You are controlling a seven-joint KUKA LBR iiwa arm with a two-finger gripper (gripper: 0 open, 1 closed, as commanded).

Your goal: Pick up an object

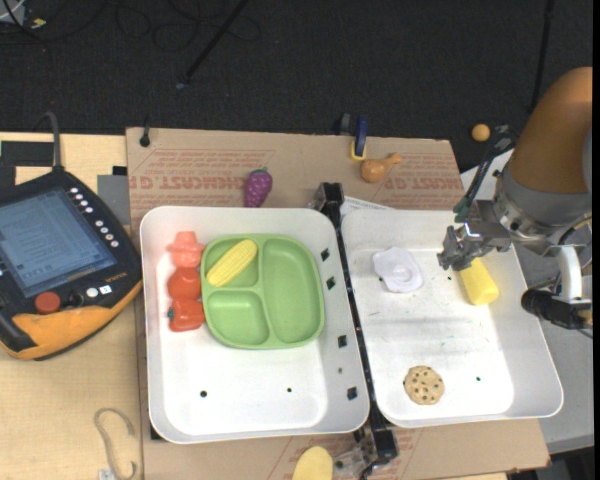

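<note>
The step in hand looks like an approach to a grasp in the right bin [520, 393]. The arm [552, 158], grey with an orange band, reaches in from the right, and its end effector [463, 249] hangs low over that bin's upper right part, just beside a yellow block [479, 283]. Whether it is spread or closed cannot be told at this slant, and nothing is seen between its tips. To do this well, I judge it should centre over the block, line up across the block's narrow sides, and come straight down; a skewed descent would likely nudge the piece toward the bin wall.

Largest first: the bench [40, 408] is pale wood with brown corrugated cardboard [300, 168] laid under the bins. The left bin [240, 408] and its neighbour are shallow, white, smooth plastic with rounded corners. In the left bin a green divided plate [280, 308] sits, glossy, with three compartments; a yellow toy corn cob [230, 261], ridged and tapered, lies in its upper left compartment. A red-orange toy figure [184, 283], lumpy and matte, lies touching the plate's left rim. The yellow block looks hard, smooth and short-edged, a fair candidate. A white rounded lid-like piece [396, 270] lies near it, low and slippery-looking. A flat round cookie [423, 385], tan with dark specks, rests near the front wall.
</note>
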